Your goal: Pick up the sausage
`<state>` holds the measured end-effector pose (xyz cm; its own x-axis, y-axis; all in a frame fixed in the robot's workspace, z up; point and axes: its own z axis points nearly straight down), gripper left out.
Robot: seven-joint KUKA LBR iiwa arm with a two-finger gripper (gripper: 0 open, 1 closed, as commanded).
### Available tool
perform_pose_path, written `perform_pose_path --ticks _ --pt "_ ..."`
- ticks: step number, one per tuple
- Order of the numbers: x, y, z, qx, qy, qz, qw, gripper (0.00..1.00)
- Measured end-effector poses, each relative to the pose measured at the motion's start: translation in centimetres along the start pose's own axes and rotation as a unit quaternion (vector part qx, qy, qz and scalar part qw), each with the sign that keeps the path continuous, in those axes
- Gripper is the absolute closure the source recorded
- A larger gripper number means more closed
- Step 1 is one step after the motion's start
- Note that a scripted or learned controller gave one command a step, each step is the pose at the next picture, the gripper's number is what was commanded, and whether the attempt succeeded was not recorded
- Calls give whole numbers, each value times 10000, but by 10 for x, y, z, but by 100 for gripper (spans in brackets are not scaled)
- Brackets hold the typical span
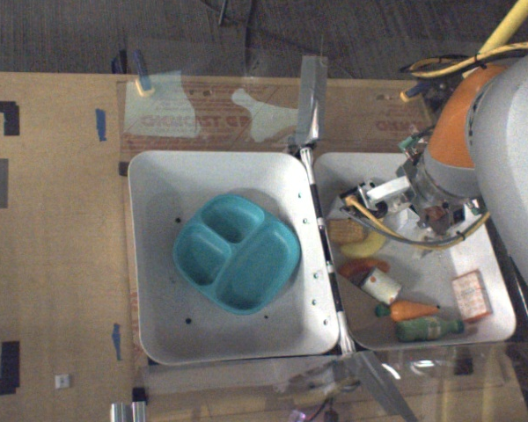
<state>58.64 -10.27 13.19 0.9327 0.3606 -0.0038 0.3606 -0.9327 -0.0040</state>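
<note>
In the right bin (502, 323), a reddish-brown sausage (353, 268) lies near the left wall, just below a yellow banana (363, 248) and partly against a white bottle (383, 285). My gripper (433, 220) hangs over the upper middle of that bin, up and to the right of the sausage and apart from it. Cables and the wrist body cover its tip.
A waffle-like piece (346, 229) sits above the banana. A carrot (413, 309), a green bottle (430, 328) and a pink box (471, 294) lie along the bin's near side. The left bin (154, 192) holds a teal divided plate (238, 253).
</note>
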Motion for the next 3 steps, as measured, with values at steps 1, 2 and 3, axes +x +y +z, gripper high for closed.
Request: perform_pose_path --ticks 1,2,3 --pt "-11 2 -42 -13 13 833 9965 0" --pt "-3 -7 -58 -14 15 826 9966 0" --pt "-8 4 -46 1 -1 376 9993 0"
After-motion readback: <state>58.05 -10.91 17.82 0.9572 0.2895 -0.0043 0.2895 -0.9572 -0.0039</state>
